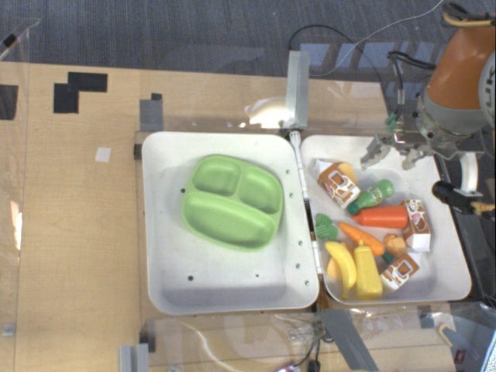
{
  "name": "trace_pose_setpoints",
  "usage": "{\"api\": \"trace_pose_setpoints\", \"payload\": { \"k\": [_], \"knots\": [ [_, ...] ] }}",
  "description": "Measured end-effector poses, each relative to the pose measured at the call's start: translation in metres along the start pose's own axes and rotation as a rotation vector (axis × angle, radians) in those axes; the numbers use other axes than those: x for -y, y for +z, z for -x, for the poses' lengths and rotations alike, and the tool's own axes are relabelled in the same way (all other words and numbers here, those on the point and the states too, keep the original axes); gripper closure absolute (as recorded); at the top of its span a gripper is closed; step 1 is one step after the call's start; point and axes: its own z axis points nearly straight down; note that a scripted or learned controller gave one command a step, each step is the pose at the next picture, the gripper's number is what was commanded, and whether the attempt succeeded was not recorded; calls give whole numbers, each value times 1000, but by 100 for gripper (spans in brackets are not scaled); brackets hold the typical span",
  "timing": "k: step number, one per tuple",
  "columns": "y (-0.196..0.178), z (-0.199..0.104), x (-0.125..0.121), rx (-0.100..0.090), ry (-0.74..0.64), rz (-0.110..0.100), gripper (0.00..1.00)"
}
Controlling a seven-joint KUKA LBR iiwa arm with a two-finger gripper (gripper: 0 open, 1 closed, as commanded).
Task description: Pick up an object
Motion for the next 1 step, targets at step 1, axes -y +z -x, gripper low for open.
{"api": "trace_pose_setpoints", "payload": {
  "k": [1],
  "knots": [
    [114, -20, -50, 0, 56, -3, 0]
  ]
}}
